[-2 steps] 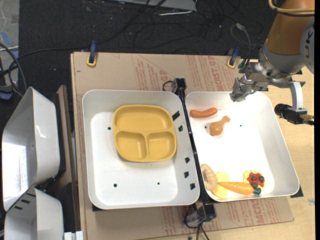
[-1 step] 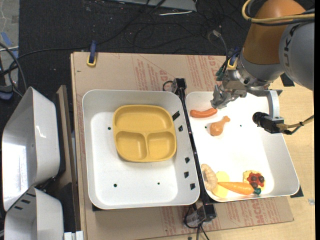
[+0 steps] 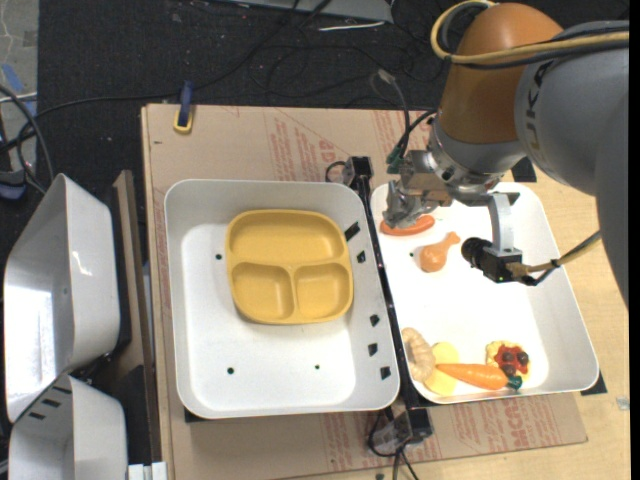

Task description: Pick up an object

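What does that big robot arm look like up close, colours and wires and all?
The arm is thick, rounded and grey, with a glossy orange band above the wrist. A yellowish cable loops over the band. Below it sits a grey metal gripper with thin wires, and a small black unit hangs off a pale bracket beside it.

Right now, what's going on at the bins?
The grey arm reaches in from the right, and its hand is low over the far-left corner of the right bin, right at a flat orange-red toy piece. Whether it has that piece cannot be told. A toy chicken drumstick lies loose just beside it. A carrot and other toy foods sit along the right bin's near edge. The left bin holds a yellow divided plate, untouched.
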Controlling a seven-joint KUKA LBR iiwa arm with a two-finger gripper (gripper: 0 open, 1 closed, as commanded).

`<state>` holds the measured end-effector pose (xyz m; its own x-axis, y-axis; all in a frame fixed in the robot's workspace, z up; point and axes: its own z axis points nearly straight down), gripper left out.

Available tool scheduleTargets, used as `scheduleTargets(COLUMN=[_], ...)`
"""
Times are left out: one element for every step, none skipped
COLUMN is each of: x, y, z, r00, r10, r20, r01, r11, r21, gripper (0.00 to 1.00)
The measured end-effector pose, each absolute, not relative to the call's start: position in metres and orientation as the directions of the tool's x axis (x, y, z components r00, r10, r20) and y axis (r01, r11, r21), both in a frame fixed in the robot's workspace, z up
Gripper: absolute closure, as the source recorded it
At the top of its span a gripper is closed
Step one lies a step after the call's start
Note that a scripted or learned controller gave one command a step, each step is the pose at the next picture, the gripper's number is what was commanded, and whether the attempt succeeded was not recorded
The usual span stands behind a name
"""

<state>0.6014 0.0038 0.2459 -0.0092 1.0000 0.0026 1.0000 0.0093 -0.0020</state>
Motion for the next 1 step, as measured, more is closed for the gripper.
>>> scheduleTargets(x=[0.5907], y=[0.0623], z=[0.2343], r00=[-0.009], r10=[1.000], r20=[0.002], r01=[1.000], r11=[0.009], r21=[-0.003], gripper=[1.00])
